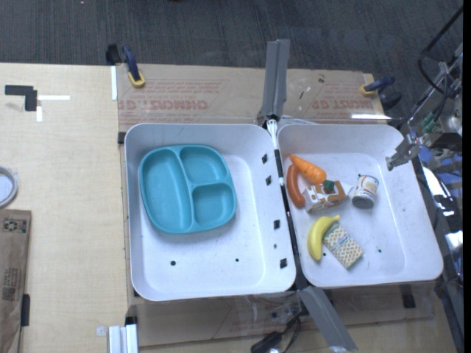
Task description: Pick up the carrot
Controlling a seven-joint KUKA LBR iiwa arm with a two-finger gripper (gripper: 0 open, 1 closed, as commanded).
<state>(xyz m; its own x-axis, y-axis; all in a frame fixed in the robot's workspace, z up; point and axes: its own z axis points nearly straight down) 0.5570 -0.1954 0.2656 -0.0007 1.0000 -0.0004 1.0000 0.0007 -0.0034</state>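
The orange carrot (308, 169) lies in the right bin (401, 259), at its back left, tilted with its thick end toward the bin's middle. It touches a curved red-orange sausage (294, 187) on its left. My gripper (404, 155) hangs over the right bin's back right rim, well to the right of the carrot and apart from it. Nothing shows in the gripper.
Close to the carrot sit a small orange-and-white carton (324, 195), a tin can (364, 191), a banana (319, 236) and a patterned packet (344, 246). The left bin (147, 274) holds a blue divided plate (188, 188). Clamps stand at the bench's back edge.
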